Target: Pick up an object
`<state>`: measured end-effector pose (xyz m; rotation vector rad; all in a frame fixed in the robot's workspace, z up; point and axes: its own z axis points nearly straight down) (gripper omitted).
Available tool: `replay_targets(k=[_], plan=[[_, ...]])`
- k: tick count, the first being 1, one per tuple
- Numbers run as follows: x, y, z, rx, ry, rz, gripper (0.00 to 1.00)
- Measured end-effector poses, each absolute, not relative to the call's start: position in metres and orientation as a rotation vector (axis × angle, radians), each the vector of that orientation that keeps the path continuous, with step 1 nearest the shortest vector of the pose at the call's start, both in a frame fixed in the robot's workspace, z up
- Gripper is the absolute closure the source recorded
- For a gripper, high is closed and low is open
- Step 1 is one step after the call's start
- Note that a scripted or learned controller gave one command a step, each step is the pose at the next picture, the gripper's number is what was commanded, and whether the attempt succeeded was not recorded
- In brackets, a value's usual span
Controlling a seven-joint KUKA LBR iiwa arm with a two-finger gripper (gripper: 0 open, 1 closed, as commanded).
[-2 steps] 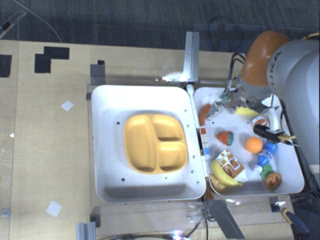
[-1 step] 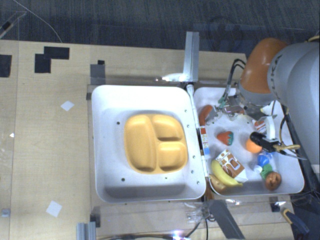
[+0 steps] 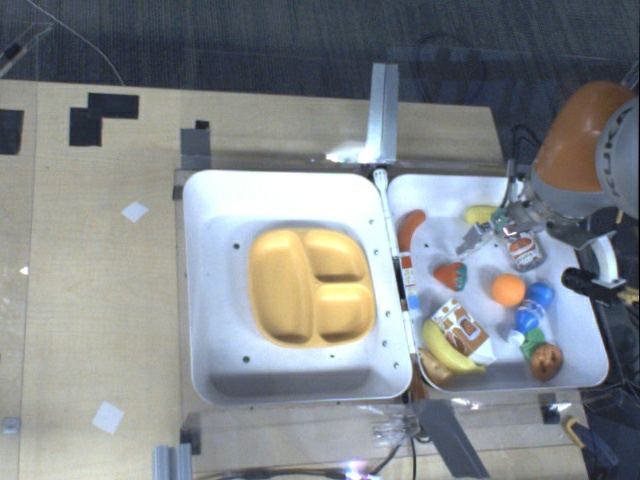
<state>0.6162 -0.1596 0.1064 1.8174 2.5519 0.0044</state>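
We find the tool [image 3: 492, 230] low in the right-hand shallow white bin [image 3: 590, 368], near its far side. Its metal fingers [image 3: 474, 240] reach toward the bin's middle; whether they stand apart or together we cannot tell.

Just beside the tool lies a small silver-and-red foil packet [image 3: 525, 250], which we take as the likeliest pick. We judge it light, crinkly and slippery; a pinch across its short width should serve. Its long axis runs diagonally, from far-left to near-right.

Nearby: a yellow piece [image 3: 481, 213] at the far wall, a red oblong toy [image 3: 411, 230] to the left, a small strawberry-like toy [image 3: 449, 274], an orange ball [image 3: 508, 289], a blue bottle-like item [image 3: 533, 306], a yellow plastic banana [image 3: 449, 353] under a brown-and-white packet [image 3: 461, 327].

The left-hand white bin [image 3: 215, 268] holds a yellow divided tray [image 3: 308, 285]. Both bins sit on the pale wooden table [image 3: 90, 298].
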Motion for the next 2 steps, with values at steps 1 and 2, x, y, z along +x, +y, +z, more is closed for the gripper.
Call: replay_targets(k=[1,2], plan=[[0.5809,-0.1663,0.1046,2.122,2.312,0.004,0.0],[0.5809,-0.1662,0.1046,2.122,2.312,0.005,0.0]])
